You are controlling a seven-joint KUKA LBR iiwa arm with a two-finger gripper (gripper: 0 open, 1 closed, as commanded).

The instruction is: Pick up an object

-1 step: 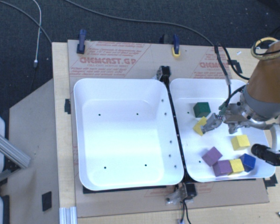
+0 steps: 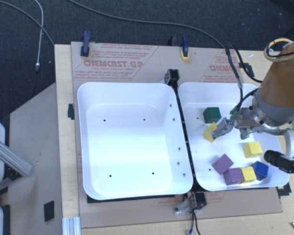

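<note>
Gripper [image 2: 216, 129] down inside the right-hand shallow white bin [image 2: 201, 173], fingers pinched on a small yellow foam block [image 2: 210, 132], just below the dark green cube [image 2: 211, 114]. Lower right of that green cube: another yellow block [image 2: 253, 149], two purple blocks [image 2: 222, 163] [image 2: 233, 176], one more yellow [image 2: 248, 174], one blue [image 2: 260, 170].

Arm [image 2: 280, 89] cut off by the right edge; yellow block [image 2: 210, 131] partly hidden behind the pincer [image 2: 219, 129]
</note>
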